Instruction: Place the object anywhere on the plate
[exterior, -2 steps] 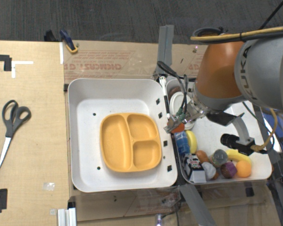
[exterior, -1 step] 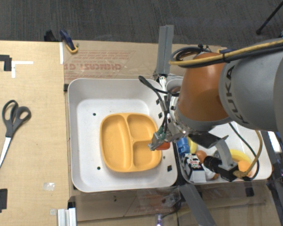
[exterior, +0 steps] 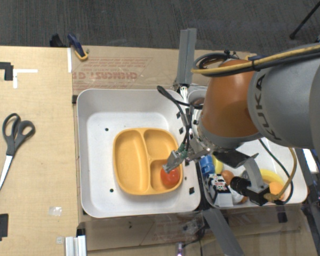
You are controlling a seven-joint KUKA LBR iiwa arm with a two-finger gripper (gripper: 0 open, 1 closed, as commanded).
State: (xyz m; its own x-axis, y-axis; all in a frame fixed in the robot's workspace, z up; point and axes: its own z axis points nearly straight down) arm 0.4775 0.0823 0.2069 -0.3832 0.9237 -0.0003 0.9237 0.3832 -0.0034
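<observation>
Two white bins [exterior: 90,159], one yellow plate [exterior: 130,161], one red ball [exterior: 170,177], one pair of scissors [exterior: 13,137], one arm [exterior: 266,103].

Yellow plate [exterior: 133,161]; red-orange object [exterior: 170,178]; white bins [exterior: 90,159].

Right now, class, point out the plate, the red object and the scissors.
plate [exterior: 129,161], camera view, floor of its large left compartment.
red object [exterior: 171,178], camera view, its rounded top, in the plate's lower right compartment.
scissors [exterior: 13,134], camera view, near the pivot below the handles.
</observation>
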